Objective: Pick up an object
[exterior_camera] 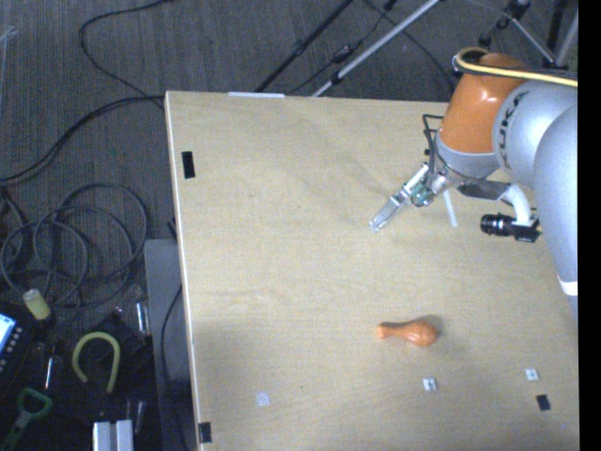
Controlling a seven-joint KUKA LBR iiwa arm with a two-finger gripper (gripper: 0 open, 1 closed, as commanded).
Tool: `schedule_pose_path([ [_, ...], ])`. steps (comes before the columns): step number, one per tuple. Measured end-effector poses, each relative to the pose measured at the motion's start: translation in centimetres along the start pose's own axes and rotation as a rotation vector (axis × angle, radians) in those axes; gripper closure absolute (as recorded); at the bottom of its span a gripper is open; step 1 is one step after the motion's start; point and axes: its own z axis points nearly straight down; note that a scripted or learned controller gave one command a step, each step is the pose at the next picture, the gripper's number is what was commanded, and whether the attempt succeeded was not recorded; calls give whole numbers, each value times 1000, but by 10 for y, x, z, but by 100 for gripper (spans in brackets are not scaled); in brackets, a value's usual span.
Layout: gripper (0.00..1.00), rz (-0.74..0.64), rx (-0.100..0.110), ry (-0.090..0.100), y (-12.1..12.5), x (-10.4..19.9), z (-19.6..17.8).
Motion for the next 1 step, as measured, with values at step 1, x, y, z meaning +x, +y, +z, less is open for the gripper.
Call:
schedule_pose_path([
  [1,100,1,-6,0,2,0,-10],
])
